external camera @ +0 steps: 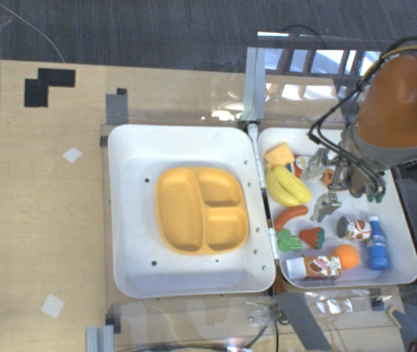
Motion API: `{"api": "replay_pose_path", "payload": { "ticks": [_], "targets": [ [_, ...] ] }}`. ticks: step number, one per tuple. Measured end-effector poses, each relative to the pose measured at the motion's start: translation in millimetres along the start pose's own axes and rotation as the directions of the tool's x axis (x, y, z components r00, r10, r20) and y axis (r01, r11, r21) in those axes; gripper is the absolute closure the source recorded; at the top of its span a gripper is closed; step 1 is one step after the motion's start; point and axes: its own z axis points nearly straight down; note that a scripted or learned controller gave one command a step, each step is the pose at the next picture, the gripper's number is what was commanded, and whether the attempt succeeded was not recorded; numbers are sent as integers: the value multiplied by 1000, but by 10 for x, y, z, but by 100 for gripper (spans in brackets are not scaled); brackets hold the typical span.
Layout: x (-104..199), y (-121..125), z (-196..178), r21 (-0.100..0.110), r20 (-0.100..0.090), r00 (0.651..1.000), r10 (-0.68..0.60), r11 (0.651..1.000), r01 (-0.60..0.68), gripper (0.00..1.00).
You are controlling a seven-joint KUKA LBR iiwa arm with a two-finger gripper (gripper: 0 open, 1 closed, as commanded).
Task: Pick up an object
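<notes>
Two white bins side by side on the worktop (pixel 39 218). Left bin (pixel 131 196) carries a yellow divided tray (pixel 201 210) at its centre, with bare floor between tray and rim on all sides. Right bin (pixel 406 259) is crowded: cheese wedge (pixel 280 155) and corn (pixel 287 185) near the shared rim; sausage (pixel 290 215), green piece (pixel 289 241) and red piece (pixel 312 235) mid-bin; carton (pixel 318 267), orange (pixel 347 257), can (pixel 356 229) and blue bottle (pixel 376 244) along the near edge. The arm (pixel 399 101) enters from the right; the end effector (pixel 327 205) hangs over the small gap between corn, sausage and can, its opening cannot be told and nothing is seen in it
</notes>
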Motion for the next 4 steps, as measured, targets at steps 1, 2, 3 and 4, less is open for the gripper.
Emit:
{"api": "replay_pose_path", "payload": {
  "ticks": [1,2,3,4],
  "targets": [
    [247,-280,417,1,-2,941,338,941,-338,0],
    [236,83,19,-1,3,962,273,962,-273,0],
    [41,42,721,1,1,602,798,602,-798,0],
    [-577,-149,965,11,-10,538,843,538,-843,0]
  ]
}}
